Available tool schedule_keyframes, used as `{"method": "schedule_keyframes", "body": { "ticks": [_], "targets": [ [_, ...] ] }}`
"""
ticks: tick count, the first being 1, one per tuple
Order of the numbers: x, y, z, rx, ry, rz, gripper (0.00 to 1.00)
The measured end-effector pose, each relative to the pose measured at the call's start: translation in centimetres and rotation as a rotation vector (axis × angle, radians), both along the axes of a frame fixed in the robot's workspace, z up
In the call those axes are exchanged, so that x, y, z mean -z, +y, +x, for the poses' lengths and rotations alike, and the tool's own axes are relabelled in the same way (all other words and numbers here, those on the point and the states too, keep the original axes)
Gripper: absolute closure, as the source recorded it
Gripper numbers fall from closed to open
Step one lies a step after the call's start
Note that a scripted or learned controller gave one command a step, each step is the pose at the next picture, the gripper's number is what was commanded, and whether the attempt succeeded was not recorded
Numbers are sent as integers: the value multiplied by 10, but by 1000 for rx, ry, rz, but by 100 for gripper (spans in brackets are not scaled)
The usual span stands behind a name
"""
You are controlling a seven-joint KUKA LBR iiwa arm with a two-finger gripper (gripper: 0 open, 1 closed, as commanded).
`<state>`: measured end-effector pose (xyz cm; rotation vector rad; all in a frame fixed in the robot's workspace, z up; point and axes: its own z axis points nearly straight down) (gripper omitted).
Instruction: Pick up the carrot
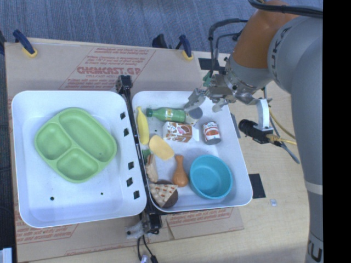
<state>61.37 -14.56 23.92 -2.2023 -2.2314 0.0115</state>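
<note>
An orange-brown tapered piece (180, 171), the only carrot-like thing here, lies in the right bin (241, 171) just left of the blue bowl (210, 177), its thin end pointing to the back. My gripper (207, 103) hangs over the back of that bin, above the gap between the green bottle (166, 114) and the small can (211, 132). Its fingers (193, 99) are spread open with nothing between them. It stands well behind the tapered piece and apart from it.
The right bin also holds a yellow banana (141, 126), a white packet (178, 131), a pale yellow piece (160, 147) and a pizza slice (164, 193). A green divided plate (75, 143) sits in the left bin (22, 201). The arm comes in over the bench's right side.
</note>
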Motion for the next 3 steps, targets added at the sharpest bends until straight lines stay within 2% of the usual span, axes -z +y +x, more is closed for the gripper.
{"method": "schedule_keyframes", "body": {
  "ticks": [1, 2, 3],
  "targets": [
    [54, 17, -62, -479, 1, 5, 0],
    [144, 32, -124, -468, -12, 3, 0],
    [135, 31, -124, -480, -5, 5, 100]
  ]
}}
